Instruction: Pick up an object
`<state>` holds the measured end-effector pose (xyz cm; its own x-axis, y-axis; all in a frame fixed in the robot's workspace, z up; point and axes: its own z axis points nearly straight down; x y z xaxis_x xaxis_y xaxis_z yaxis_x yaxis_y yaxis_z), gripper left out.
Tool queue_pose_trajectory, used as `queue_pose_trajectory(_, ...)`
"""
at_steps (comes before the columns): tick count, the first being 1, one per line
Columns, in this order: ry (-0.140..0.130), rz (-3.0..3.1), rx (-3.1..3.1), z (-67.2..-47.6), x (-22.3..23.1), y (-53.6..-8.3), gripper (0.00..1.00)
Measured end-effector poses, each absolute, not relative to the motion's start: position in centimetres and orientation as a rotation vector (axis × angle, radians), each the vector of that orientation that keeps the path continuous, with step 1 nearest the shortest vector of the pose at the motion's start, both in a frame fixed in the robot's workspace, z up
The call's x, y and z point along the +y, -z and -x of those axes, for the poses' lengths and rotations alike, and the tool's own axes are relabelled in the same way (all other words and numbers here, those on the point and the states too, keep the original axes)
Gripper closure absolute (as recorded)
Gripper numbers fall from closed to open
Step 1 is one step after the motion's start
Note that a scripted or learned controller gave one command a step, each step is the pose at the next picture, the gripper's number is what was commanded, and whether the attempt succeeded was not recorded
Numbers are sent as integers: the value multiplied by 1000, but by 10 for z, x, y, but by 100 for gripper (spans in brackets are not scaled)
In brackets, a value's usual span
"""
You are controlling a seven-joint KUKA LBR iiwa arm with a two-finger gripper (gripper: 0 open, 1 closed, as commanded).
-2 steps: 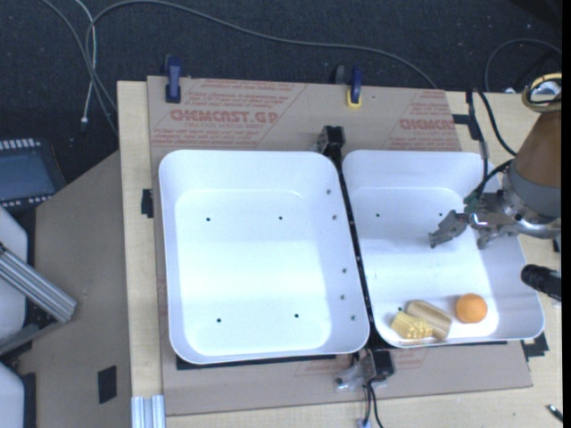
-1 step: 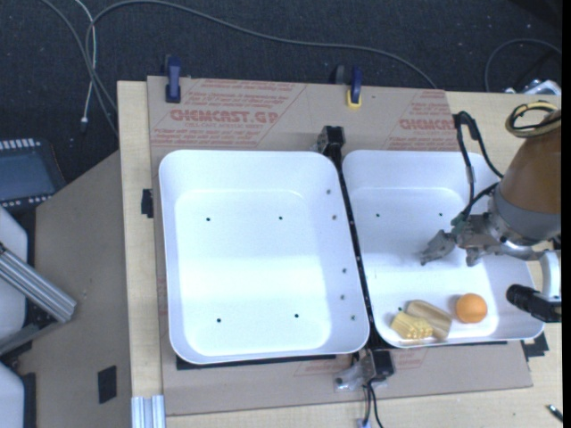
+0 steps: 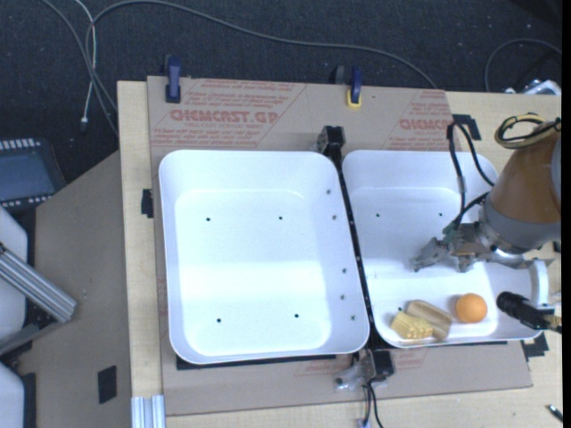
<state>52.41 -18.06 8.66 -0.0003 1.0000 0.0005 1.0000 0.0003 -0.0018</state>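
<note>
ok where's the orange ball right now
The orange ball lies in the right bin, near its front right corner, just right of the tan bread-like piece.

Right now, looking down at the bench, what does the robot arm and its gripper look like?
The arm comes in from the right: a rounded orange band over a grey wrist section. Black cables loop along it, and a yellowish cable coil sits near its top. The gripper is a small grey metal two-finger unit at the tip, above the right bin.
</note>
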Motion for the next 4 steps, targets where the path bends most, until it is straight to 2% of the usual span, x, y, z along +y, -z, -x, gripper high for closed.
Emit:
queue_pose_trajectory(1,1,2222,-2223,-525,-181,-99,100)
queue_pose_trajectory(3,5,2224,-2226,-520,-176,-200,100)
queue_pose_trajectory(4,3,2223,-2224,-521,-176,-230,100)
